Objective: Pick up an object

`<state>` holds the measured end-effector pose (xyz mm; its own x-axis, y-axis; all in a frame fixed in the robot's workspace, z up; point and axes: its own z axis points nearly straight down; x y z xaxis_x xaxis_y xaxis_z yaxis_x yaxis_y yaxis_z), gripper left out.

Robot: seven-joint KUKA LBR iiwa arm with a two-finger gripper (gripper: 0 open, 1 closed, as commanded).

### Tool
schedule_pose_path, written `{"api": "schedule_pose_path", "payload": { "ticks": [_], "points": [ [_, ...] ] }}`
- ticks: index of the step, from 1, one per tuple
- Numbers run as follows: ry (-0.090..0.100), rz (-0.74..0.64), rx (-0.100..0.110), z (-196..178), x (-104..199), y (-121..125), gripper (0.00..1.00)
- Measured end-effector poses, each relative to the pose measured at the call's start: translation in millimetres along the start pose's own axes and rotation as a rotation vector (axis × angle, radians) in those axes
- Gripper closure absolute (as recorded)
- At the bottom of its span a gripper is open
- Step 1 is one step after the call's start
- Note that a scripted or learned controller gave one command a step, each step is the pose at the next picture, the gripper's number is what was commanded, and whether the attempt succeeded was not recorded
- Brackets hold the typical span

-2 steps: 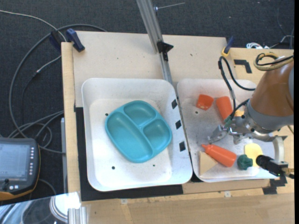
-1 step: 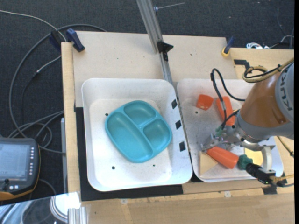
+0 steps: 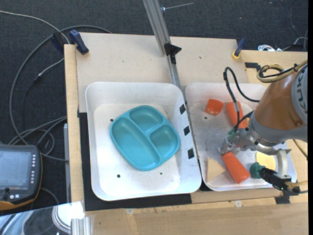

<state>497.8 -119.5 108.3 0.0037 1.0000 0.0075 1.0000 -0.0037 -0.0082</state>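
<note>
My gripper [image 3: 234, 143] hangs low over the middle of the right bin [image 3: 195, 126], below the arm's orange wrist band. Just under it, toward the front, lies an orange cylinder [image 3: 235, 167], close to the gripper's tip or touching it. A second orange cylinder [image 3: 234, 113] lies behind the gripper, partly hidden by a black cable. A small orange block [image 3: 213, 106] sits to its left. Near the bin's front edge are a tan wedge [image 3: 214, 168], a green piece [image 3: 257, 170] and a yellow piece [image 3: 266, 159], the last partly under the arm.
The left bin [image 3: 98, 131] holds a teal divided plate [image 3: 145, 137]. A metal pole [image 3: 159, 18] slants up from between the bins. Black cables loop over the back of the right bin. A tablet [image 3: 17, 173] lies on the floor at the left.
</note>
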Motion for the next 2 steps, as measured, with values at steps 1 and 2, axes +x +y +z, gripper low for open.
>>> {"api": "schedule_pose_path", "payload": {
  "ticks": [1,2],
  "points": [
    [-0.008,-0.006,-0.014,-47,9,2,1.00],
    [-0.008,-0.006,-0.018,-103,9,4,1.00]
  ]
}}
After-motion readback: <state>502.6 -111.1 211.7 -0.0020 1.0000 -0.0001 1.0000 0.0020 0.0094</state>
